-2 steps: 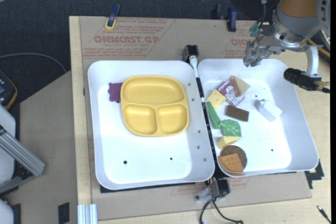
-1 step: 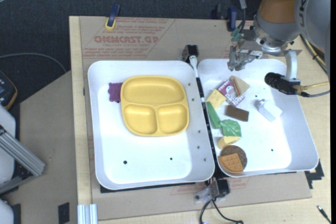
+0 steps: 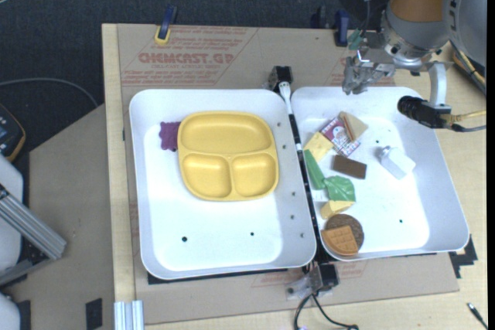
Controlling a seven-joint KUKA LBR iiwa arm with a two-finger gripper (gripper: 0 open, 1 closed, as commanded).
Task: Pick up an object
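The gripper [image 3: 363,77] hangs over the far edge of the right bin [image 3: 433,236]; I cannot tell its jaws; the toy food pile [image 3: 336,166] lies near the bin's left edge, below the gripper, not touching.
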